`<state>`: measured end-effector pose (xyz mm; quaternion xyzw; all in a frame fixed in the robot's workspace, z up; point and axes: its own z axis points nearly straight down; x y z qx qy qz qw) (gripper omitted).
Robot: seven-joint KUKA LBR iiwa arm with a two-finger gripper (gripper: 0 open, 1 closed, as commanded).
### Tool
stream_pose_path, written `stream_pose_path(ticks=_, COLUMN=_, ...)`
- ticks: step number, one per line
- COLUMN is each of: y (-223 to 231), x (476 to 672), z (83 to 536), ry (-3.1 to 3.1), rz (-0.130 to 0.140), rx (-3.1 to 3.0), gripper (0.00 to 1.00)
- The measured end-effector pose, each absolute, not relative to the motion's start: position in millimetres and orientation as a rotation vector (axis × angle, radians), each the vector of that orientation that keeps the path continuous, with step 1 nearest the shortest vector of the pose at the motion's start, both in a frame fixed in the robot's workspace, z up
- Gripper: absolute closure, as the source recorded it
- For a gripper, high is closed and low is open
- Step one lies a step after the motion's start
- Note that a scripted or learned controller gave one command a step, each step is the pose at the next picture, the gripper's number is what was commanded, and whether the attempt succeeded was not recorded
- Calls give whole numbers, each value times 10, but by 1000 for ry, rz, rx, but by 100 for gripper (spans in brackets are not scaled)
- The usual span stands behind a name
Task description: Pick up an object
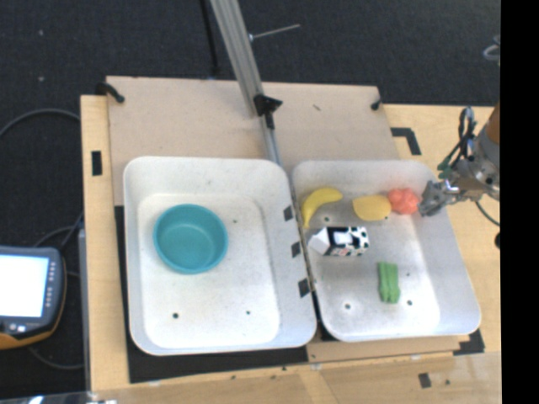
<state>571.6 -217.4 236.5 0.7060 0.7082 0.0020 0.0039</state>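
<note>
The arm is being cut off at the right edge; its gripper [434, 199] is hanging over the right bin's [438, 310] rim, its opening too blurred to tell. Inside are lying a smooth banana [319, 202], yellow lump [371, 208] and red ball [404, 201] (just beside the gripper).

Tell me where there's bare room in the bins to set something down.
Left bin: open floor right of and below the teal bowl. Right bin: bare corner beside the green piece. Crowded along the top: banana, yellow piece, red piece, gripper.
</note>
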Motion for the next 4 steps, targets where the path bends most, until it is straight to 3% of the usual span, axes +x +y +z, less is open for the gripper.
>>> stream_pose_path(ticks=4, y=-90, x=6212, z=2401, ry=2230, rz=5, rx=2213, gripper=100)
